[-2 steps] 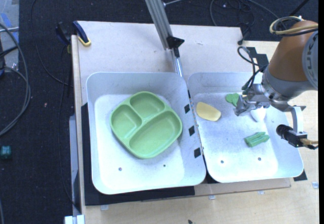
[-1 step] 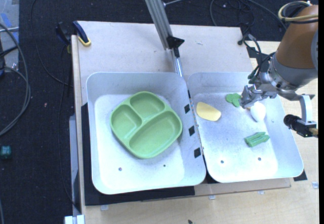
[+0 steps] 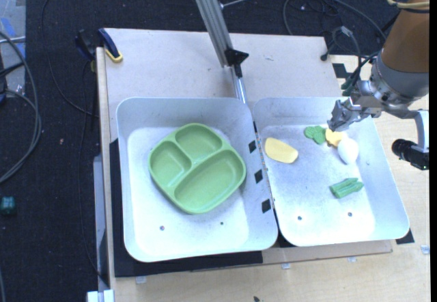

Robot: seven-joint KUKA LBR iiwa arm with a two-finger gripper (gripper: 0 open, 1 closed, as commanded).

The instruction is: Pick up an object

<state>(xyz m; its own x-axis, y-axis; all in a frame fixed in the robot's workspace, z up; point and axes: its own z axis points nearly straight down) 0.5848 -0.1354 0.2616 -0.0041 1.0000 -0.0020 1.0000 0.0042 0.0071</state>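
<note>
A green divided plate (image 3: pixel 198 167) is seen in the left bin (image 3: pixel 136 225). In the right bin (image 3: pixel 382 225) a yellow piece (image 3: pixel 280 151) lies at left, a green block (image 3: pixel 346 188) lower down. The gripper (image 3: pixel 339 123) is lowered over a small green, yellow & white cluster (image 3: pixel 331 138) in the far right part; jaw state can't be told

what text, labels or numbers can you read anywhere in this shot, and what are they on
None: no word, label, brand or number can be read.
Green divided plate: plain, no print.
Two white bins: no lettering.
Small black marks along the seam between the bins: too small to tell whether they carry text.
</note>
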